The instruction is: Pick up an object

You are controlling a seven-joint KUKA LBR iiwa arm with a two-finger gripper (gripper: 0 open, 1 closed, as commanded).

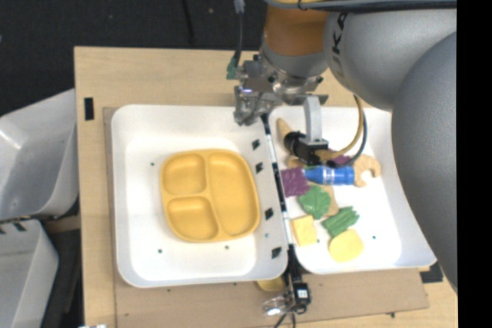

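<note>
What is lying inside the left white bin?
The left bin holds one yellow tray with three compartments, nothing in them. The tray hides the bin floor beneath it.

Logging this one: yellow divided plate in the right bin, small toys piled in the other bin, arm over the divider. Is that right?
Not quite. The camera view shows the yellow divided plate in the left bin, not the right one. The small toys, among them a blue tube and a yellow disc, lie in the right bin, and the arm is over the divider.
</note>
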